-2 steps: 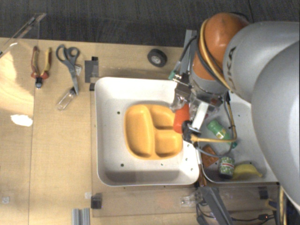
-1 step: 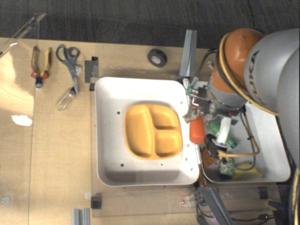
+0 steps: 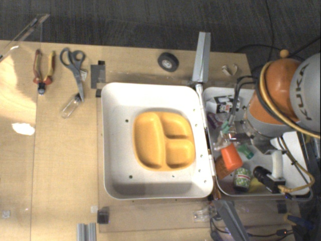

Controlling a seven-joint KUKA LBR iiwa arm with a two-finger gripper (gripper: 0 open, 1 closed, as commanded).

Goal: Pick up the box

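I hung over the right bin (image 3: 301,192), jaws' state hidden behind my wrist, w/ the orange box (image 3: 231,157) just below-left, long axis slanting toward the divider.

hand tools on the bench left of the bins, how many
2: red-handled pliers at the far left edge, and grey-handled scissors just right of them. Others may be hidden in the cluttered right bin.

The wooden bench (image 3: 60,174) carries two white bins side by side: the left bin (image 3: 118,134) and, touching it, the right bin (image 3: 220,92). Near the far left edge lie red-handled pliers (image 3: 42,70) and scissors (image 3: 75,72). A black tape roll (image 3: 168,62) sits beyond the bins.
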